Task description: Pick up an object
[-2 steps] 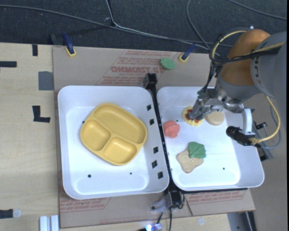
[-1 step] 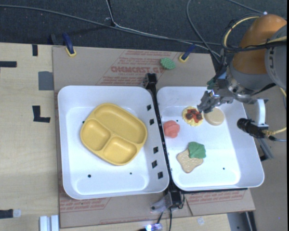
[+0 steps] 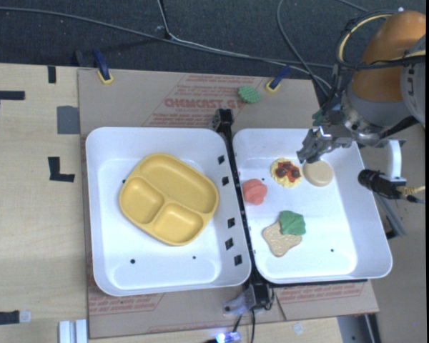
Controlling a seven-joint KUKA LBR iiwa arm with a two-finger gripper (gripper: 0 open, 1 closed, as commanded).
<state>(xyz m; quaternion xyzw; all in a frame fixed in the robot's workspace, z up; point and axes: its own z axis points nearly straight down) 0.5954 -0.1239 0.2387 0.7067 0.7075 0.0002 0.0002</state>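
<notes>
Grey arm point(image 3: 386, 98) w/ orange band, black cables, dark gripper point(image 3: 316, 145)

**Tabletop and surroundings**

A light wooden tabletop point(image 3: 28, 213) is seen from above, marked with short strips of black tape point(image 3: 57, 168) along its left part. A brown cardboard sheet point(image 3: 179, 98) with faint red printing is laid over it and is held at its far edge by two blue-and-yellow clamps point(image 3: 102, 71). Beyond the tabletop, a dark grey carpeted floor point(image 3: 222, 13) is spread across the top of the view, and thin cables point(image 3: 164, 31) are trailed over it. The scene is lit evenly, and only soft shadows are cast.
</notes>
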